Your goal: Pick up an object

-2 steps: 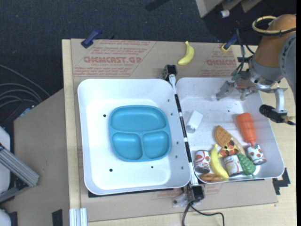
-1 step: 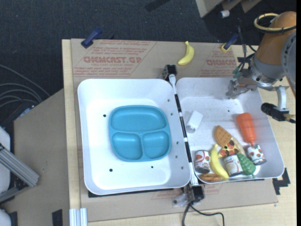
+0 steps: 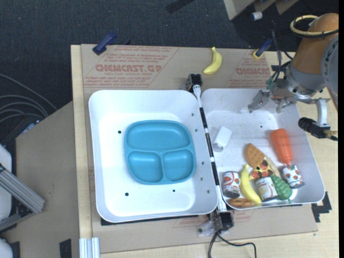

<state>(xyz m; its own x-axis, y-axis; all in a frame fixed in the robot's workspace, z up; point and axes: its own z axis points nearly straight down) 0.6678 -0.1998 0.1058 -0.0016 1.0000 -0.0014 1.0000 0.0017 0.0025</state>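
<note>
The fingers were spread wide, two grey prongs splayed apart with nothing between them, so the gripper hung empty over the far end of the right bin. Directly under them lay bare white floor. The nearest thing was a small white block, a little nearer the camera and toward the seam between the bins. The orange carrot lay on the arm's side of them, also nearer the camera.

Farther off, at the bin's near corner, sat a crowded heap: a banana, two small cans, a slice of pizza and a green piece, all touching or overlapping. The blue divided plate rested in the left bin, well away across the seam.

To my eye the carrot looked the best choice, since it lay alone with clear floor along both long sides. The prongs would want to straddle its narrow width, centred over its thick middle, and drop fully before closing. The heap seemed riskier; a prong could land on a neighbour and nudge everything.
</note>
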